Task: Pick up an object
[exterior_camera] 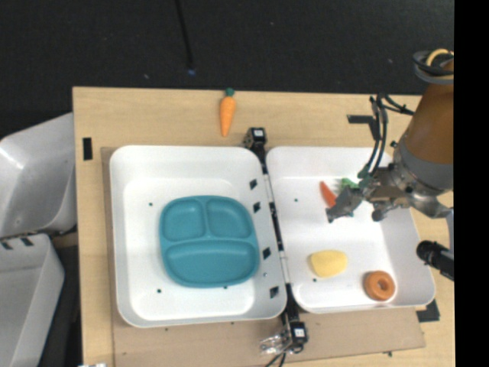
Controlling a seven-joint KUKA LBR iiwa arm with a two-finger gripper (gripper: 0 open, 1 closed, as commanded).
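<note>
From my console I see the gripper (345, 205) hanging low in the right bin (302, 297), toward its far edge and about midway across. The dark fingers point toward the divide between the bins, but I cannot tell whether they are apart or together, and I can see nothing caught between them.

Just beside the tip, on the side toward the left bin (126, 297) and a little toward the far edge, lies a small red-orange piece with a green end (328, 193). It looks like a toy pepper or carrot, too small for me to be sure. Its long axis seems to run roughly from the far edge toward the near edge, slightly slanted, so it lies across the way the fingers point. I judge that to be the piece the coming grab turns on: it is close, perhaps touching, and a small shift toward the divide would bring the tip over it.

Toward the near edge of the same bin sit a yellow lump (328, 263) and, close to the near right corner, a brown ring like a doughnut (379, 285), both well apart from the tip.

The left bin carries a teal divided plate (208, 240). An orange carrot (227, 113) rests on the bench (153, 105) beyond the bins' far edge.
</note>
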